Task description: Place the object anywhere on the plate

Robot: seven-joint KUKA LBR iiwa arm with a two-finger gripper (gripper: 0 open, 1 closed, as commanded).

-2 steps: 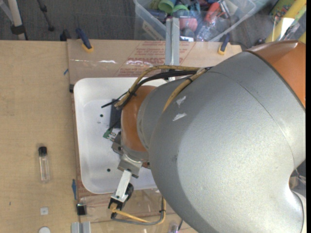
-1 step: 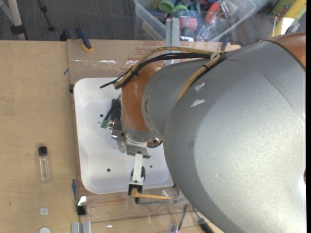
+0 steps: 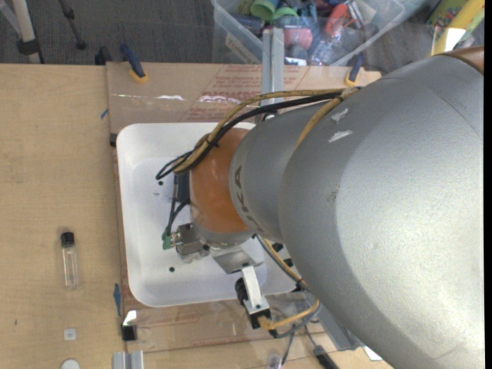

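The arm (image 3: 369, 206) consists of large cylindrical links with a smooth matte grey shell, faintly lit along the upper curve. An orange band (image 3: 211, 191) encircles the narrower segment above the wrist. Yellow and black cables (image 3: 261, 108) run along the outer surface of the shell (routed externally, not enclosed) and loop down past the orange band. Below the band sits a metallic grey wrist fitting (image 3: 201, 244) carrying a small green component (image 3: 165, 241). A white block with a black part (image 3: 250, 289) projects from the lower side, with further yellow cable beneath.
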